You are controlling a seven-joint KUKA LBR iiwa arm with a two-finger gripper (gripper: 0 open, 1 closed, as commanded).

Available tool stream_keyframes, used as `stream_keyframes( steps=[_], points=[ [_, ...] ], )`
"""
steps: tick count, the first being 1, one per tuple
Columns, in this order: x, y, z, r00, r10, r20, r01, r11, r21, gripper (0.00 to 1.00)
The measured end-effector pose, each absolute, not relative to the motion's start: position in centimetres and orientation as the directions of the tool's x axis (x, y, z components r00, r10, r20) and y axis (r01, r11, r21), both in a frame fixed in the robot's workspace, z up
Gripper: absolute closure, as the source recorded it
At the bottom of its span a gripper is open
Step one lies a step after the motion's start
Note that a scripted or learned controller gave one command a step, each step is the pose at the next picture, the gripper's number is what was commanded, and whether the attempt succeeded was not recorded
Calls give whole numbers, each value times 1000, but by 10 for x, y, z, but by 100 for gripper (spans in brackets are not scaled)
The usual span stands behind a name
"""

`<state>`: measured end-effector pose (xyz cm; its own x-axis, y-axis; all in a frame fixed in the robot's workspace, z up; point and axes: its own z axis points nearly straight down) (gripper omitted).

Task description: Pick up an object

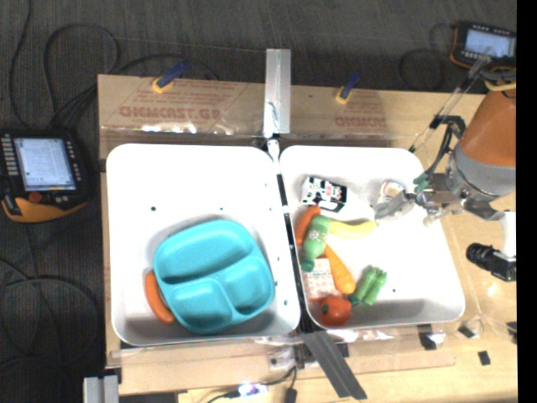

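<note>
Two bins (126, 175) face you; your tool (388, 201) hangs over the right one beside the banana (352, 229), grip state unreadable.

Colours in the two white bins

Left bin (134, 175): turquoise tray (214, 275), orange carrot (157, 297) at its left edge. Right bin (436, 259): black-and-white patterned card (323, 192), yellow banana (352, 228), orange carrot (339, 269), green broccoli (369, 284), red tomato (334, 310), pale green piece (314, 243).
</note>
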<state>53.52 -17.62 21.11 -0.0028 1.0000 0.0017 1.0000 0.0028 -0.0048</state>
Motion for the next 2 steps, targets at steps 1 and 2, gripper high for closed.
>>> stream_keyframes(
  steps=[1,2],
  points=[
    [485,-106,109,-28,1000,1,1000,28,2,0],
    [484,-105,116,-28,1000,3,1000,28,-2,100]
  ],
)
